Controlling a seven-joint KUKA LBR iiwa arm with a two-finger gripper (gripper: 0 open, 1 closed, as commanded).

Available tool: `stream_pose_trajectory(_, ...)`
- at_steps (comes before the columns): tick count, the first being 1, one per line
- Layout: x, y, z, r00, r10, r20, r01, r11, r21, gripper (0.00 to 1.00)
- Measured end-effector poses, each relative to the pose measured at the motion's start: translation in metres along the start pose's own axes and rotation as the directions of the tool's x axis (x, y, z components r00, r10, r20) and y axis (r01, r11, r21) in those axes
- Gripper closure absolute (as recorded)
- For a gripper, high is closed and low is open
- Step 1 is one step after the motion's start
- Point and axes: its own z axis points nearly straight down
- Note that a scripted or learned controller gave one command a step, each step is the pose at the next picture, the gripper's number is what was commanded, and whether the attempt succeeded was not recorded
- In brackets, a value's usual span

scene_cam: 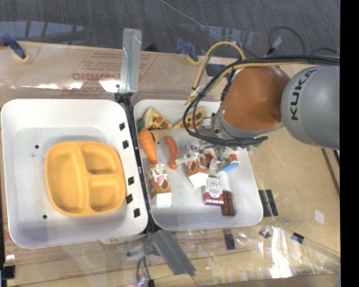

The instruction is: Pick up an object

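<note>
My gripper (210,156) is down in the right bin (245,211), over a cluster of small packets (198,167) near its middle. The wrist hides its fingers. Around it lie a carrot (147,145), a red sausage (172,152), a pizza slice (155,120), a brown-and-white carton (160,183), a red packet (213,190) and a chocolate bar (228,203). Nothing can be seen between the fingers.
The left bin (24,220) holds a yellow divided plate (84,177). A metal bracket (130,58) stands at the far end of the ridge between the bins. Cables (227,64) loop above the arm's orange band (252,97). Plastic sheeting covers the bench around the bins.
</note>
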Motion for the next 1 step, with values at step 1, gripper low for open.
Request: stream_pose_trajectory(1,0.0102,0.0422,0.0163,0.994,0.107,-0.004,-0.107,0.994,-0.038,0.00)
